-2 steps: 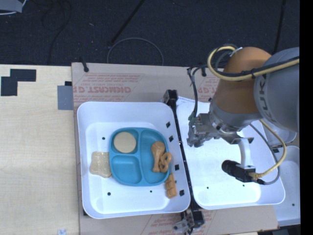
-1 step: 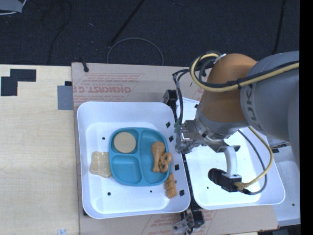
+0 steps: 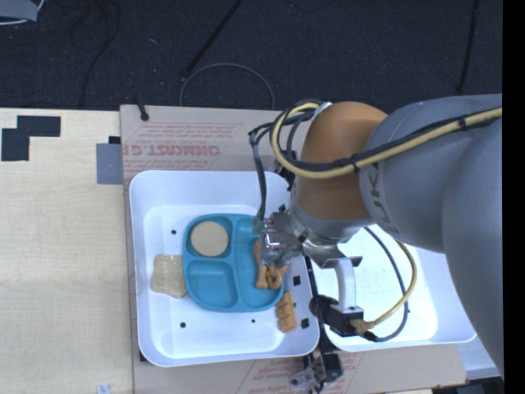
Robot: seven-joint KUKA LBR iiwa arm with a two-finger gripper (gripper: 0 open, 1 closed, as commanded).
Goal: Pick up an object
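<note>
Lying in the left bin (image 3: 156, 199), the blue tray (image 3: 221, 286) looks light, stiff and slick; its rim suits gripping. The hand (image 3: 271, 253) hovers above; its grip I cannot tell.

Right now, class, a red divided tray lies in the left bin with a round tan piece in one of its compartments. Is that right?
Not quite. The camera view shows that the divided tray is blue, not red. The rest holds: it lies in the left bin, and a round tan piece sits in one of its compartments.
</note>
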